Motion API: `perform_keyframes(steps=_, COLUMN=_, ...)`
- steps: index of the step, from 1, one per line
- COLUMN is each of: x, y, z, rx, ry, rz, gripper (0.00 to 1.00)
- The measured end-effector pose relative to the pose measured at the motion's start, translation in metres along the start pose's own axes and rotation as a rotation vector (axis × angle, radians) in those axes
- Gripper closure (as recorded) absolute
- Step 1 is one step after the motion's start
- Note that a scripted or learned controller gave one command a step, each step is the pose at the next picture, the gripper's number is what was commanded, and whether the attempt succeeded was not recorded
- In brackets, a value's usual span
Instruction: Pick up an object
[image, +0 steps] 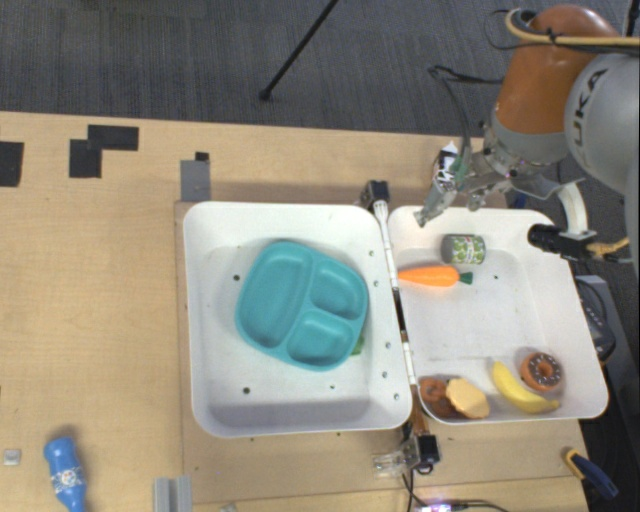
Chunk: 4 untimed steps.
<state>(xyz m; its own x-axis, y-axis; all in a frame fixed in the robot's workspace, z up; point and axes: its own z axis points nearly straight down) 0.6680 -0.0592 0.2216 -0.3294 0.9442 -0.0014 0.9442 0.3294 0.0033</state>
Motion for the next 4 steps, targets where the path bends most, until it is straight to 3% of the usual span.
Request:
perform_keyframes(steps=1, x=-0.045, y=-0.037, z=0.068, rx=0.004, ry=0.0, rz=0.071, gripper=0.0)
perform_keyframes(steps=2, x=-0.071, y=-0.036, z=0.113, rx=-0.001, ry=-0.001, rz=-0.283, gripper=0.0)
perform_keyframes(steps=3, x=-0.004, y=-0.088, z=0.134, rx=-0.004, ry=-0.003, rz=-0.212, gripper=0.0)
perform_keyframes(steps=4, x=-0.032, y=-0.039, z=0.136, rx=-0.002, ry=-0.001, rz=-0.226, gripper=0.0)
